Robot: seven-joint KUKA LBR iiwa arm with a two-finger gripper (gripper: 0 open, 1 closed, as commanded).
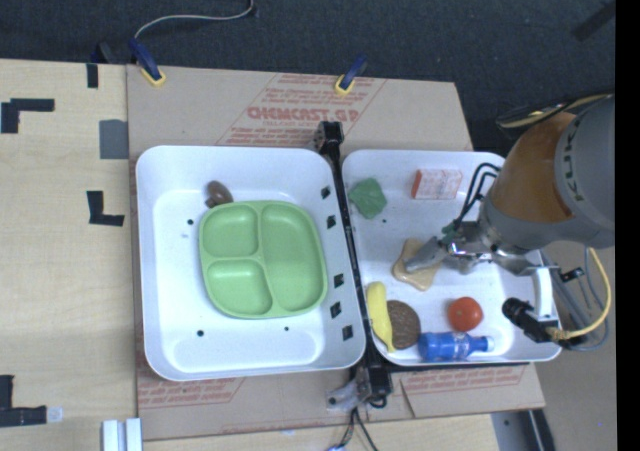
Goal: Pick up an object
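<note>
The right bin [490,161] holds several items. A tan, flat piece [412,269] lies near its middle, and my gripper [430,254] sits right over its upper edge, reaching in from the right. Whether it touches the piece I cannot tell. A green lump [367,197] lies at the bin's top left and a white and red packet [437,183] at the top. A red ball [464,314], a blue bottle [452,346], a brown disc [403,323] and a yellow banana [377,309] line the front.
The left bin [160,239] holds a green divided plate [264,258] and a small brown thing [218,193] behind it. A black divider [340,229] runs between the bins. The arm's grey body [560,189] hangs over the right bin's right side.
</note>
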